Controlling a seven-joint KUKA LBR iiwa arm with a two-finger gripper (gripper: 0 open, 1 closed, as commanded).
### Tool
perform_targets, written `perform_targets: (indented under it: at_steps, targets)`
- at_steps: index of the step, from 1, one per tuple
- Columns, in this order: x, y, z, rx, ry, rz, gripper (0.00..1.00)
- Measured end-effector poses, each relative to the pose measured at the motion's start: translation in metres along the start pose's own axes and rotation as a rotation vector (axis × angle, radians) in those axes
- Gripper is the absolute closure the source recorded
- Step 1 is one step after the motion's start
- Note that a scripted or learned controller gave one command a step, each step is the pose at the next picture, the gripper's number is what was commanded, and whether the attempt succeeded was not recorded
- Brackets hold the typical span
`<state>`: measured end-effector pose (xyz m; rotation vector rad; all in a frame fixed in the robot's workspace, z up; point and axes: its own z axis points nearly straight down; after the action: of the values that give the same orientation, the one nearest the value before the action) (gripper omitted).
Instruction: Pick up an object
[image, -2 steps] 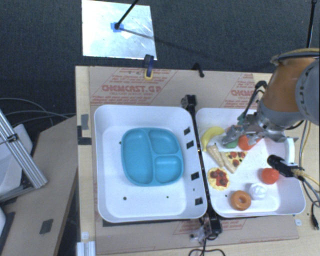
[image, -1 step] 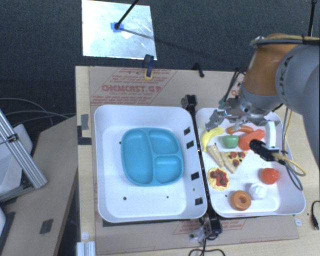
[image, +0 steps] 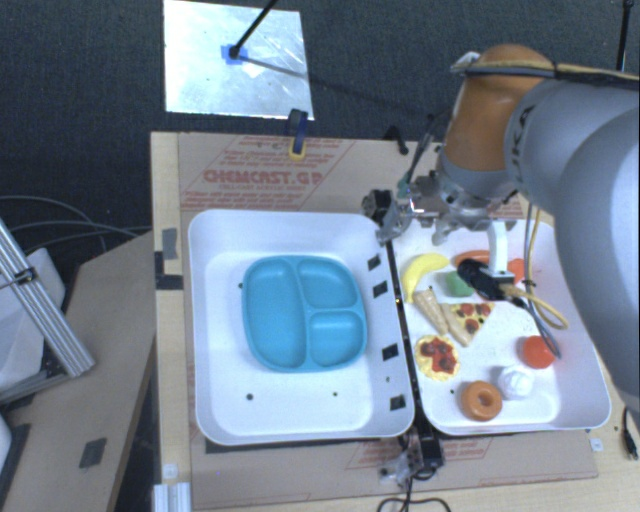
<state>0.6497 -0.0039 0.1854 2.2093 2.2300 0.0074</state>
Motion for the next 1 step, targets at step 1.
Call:
perform_targets:
  at_steps: [1]
  targets:
    - [-0.0363,-0.0339,0.0008,0.006,-0.003,0.011,0.0]
